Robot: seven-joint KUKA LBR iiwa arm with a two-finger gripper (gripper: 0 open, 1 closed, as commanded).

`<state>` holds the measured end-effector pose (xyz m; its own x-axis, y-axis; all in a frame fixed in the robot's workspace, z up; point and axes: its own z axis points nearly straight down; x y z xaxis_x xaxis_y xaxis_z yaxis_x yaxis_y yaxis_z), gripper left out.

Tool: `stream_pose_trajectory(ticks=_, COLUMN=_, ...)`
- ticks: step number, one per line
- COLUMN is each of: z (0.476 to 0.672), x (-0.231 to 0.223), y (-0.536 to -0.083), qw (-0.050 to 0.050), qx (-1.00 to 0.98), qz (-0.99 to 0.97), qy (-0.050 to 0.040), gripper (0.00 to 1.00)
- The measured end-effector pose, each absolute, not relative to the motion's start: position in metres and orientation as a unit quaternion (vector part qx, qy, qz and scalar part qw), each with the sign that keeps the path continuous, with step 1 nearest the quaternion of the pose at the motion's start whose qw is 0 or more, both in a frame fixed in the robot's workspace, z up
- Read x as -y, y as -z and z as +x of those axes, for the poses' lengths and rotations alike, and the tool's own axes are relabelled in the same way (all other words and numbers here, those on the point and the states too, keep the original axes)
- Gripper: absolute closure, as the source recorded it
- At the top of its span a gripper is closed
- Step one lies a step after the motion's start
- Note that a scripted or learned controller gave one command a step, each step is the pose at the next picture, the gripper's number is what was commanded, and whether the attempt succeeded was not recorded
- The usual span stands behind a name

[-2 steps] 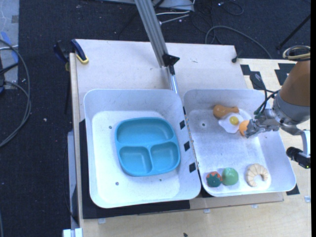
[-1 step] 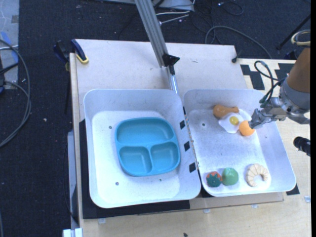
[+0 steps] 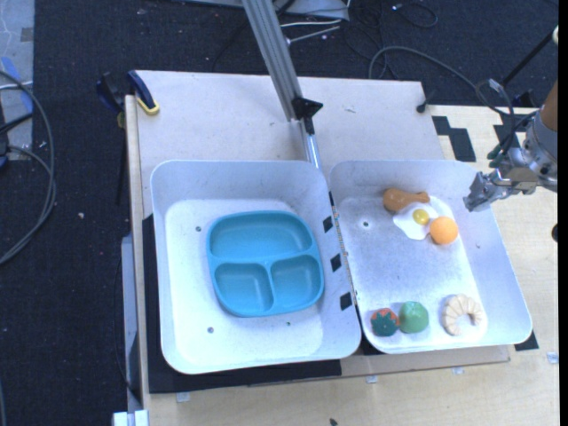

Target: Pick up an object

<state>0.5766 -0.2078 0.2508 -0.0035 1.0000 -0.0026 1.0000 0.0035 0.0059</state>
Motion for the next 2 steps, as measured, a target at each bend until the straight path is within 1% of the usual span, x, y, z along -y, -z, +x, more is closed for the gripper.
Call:
stream_pose_trajectory(ticks=1, z=0.577, x=0.208, y=-0.25, qw=0.001, qx=-0.708, qz=0.706, qy=-0.0002, gripper=1.0)
stream_pose_trajectory(ticks=2, z=0.584, x=0.154, y=-0.257, qw=0.0, qx=-0.71, qz=0.704, qy=-0.0005, gripper=1.0)
